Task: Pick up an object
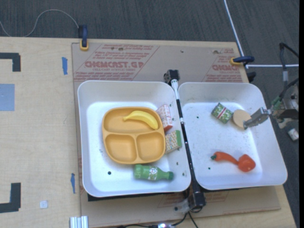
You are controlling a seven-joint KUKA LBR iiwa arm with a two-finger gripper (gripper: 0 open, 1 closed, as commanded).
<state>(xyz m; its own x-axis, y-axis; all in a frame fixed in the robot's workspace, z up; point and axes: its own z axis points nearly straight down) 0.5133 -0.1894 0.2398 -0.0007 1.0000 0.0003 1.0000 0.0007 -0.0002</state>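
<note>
The right bin [271, 161] holds a small green packet [221, 112], a flat beige disc [239, 117] and a red-orange pepper-like toy [236, 160]. My gripper [251, 121] reaches in low over that bin's right wall, its grey tip right beside the beige disc's right edge, touching or nearly so. I see nothing lifted off the bin floor. In the left bin [85, 141] lies a yellow banana [141, 118] on an orange divided plate [124, 148], with a green bottle [152, 173] in front of it.
Two small printed boxes [164, 116] [173, 140] sit between the plate and the left bin's right wall. Clamps [83, 37] [241, 60] pin the cardboard under the bins. A thin white cable [232, 20] runs down from the top.
</note>
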